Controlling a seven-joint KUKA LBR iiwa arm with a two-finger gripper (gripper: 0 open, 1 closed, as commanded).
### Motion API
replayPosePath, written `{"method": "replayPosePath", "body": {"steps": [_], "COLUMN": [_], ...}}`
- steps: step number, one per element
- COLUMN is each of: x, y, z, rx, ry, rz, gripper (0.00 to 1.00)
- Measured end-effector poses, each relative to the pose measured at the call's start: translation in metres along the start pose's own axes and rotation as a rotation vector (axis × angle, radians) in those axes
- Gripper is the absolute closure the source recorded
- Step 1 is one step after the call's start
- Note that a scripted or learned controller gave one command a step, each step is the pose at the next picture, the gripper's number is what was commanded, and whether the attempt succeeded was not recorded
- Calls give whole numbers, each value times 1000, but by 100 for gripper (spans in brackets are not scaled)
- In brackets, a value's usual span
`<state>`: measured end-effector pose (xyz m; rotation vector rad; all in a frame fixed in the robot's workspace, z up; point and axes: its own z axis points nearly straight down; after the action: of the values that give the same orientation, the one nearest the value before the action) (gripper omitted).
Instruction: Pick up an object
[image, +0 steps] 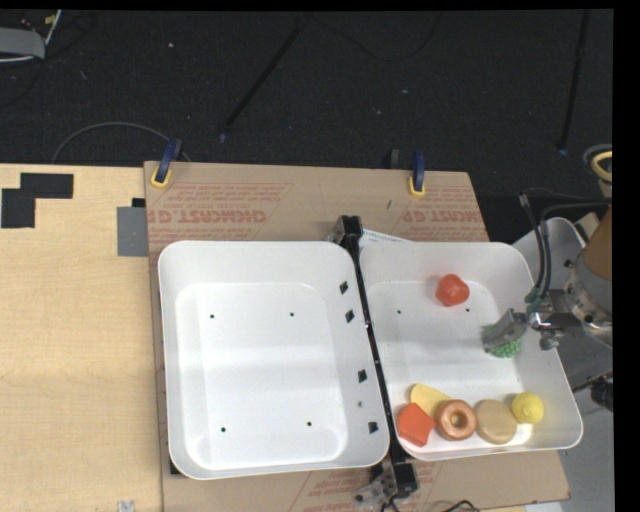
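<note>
Green and knobbly, the small object (506, 347) you are after sits at the right side of the right bin (400, 262), right of centre in the frame, and the gripper (503, 331) is directly over it, touching or nearly so. The fingers reach in from the right edge of the frame and end just above the green thing, which peeks out under their tips; you cannot tell from this slant whether they are spread or closed, nor whether the object lies between them. Up and to the left, well apart from the gripper, you have a red ball (452, 290) alone on the bin floor. Along the lower edge of the same bin runs a row: an orange-red piece (415, 424) at the left, a yellow wedge (428, 399) just behind it, a ringed doughnut (457, 419), a tan round cookie (495, 420) and a yellow lemon-like piece (527, 407) at the right end, each touching or just beside its neighbour. The left bin (170, 330) lies alongside, black clips (349, 232) joining the two.
</note>
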<state>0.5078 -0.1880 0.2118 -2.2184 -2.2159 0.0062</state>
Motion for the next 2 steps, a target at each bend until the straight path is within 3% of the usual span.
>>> {"method": "replayPosePath", "body": {"steps": [1,2], "x": [0,-6], "y": [1,-3], "z": [-3,43], "rx": [-6,-3], "ry": [-1,0], "rz": [-1,-1], "gripper": [0,0]}}
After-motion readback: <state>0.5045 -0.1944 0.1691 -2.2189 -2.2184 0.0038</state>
